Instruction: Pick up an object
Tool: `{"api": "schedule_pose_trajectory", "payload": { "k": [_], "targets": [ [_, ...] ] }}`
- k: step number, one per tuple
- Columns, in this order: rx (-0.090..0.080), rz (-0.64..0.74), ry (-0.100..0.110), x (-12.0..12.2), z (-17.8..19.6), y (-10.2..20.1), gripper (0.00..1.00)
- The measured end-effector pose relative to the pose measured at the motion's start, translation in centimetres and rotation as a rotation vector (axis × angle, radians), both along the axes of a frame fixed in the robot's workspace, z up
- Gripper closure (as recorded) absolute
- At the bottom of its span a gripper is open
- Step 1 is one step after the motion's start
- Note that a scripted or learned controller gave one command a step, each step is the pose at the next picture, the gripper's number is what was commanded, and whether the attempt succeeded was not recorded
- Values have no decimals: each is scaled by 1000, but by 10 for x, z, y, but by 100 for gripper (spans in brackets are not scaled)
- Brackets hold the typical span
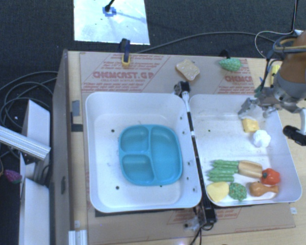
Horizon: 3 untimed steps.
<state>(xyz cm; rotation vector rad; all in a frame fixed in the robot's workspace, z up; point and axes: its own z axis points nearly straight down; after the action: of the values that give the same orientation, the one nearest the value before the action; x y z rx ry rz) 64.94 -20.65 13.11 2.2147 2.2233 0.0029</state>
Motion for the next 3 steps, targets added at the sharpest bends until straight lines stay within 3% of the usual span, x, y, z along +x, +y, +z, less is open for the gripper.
{"api": "schedule_pose_trajectory", "payload": {
  "k": [2, 3],
  "targets": [
    [-1, 1, 1, -1, -37, 0, 0],
    [-2, 3, -3, 1, -25, 0, 100]
  ]
}}
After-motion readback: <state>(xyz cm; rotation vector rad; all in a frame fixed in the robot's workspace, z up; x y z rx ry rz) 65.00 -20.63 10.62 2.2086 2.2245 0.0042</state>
